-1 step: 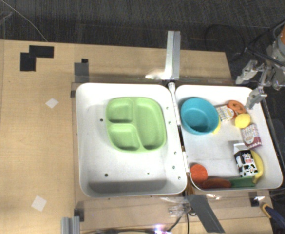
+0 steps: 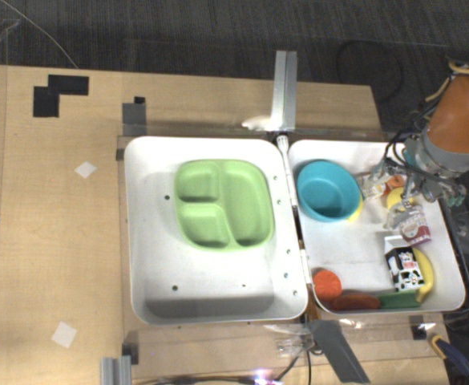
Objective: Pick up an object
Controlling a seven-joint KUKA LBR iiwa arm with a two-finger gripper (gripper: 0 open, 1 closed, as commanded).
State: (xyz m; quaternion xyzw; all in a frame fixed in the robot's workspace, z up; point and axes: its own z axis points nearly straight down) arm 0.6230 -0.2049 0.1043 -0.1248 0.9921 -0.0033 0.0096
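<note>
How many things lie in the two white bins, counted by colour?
Green: 2, the divided plastic plate and a flat green piece
Blue: 1, the round bowl
Orange: 1, the small ball
Yellow: 1, the banana
Total: 5; the small things under the hand are too blurred to count.

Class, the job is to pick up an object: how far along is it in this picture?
Done: the claw has reached the right bin, above the clutter beside the blue bowl. In hand: nothing visibly gripped. Left: grasp and lift; the banana lies untouched, like the green tray.
</note>
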